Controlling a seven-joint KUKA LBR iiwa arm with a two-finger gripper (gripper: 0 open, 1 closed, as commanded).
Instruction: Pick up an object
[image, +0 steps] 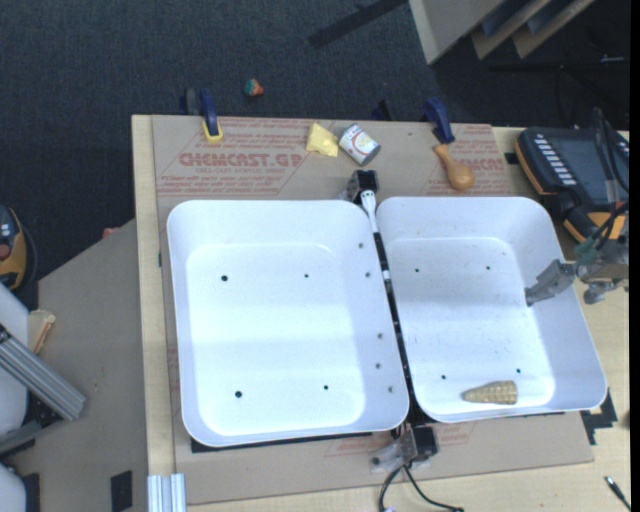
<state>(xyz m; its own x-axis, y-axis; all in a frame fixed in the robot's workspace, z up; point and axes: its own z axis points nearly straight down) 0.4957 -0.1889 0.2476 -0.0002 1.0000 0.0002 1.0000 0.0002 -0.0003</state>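
A tan, ridged, cone-shaped object (490, 393) lies on its side near the front edge of the right bin (560, 345). My gripper (574, 288) hangs over that bin's right rim, about halfway back, well behind the tan object and to its right. Its grey fingers (546, 283) are spread apart and open, with nothing between them. The left bin (180, 300) has only bare white floor showing.
Behind the bins on the board lie a yellow piece (322, 141), a small white box (358, 144) and a wooden-handled item (455, 170). Two blue clamps (208, 112) hold the board's back edge. A black device (570, 160) sits at the back right.
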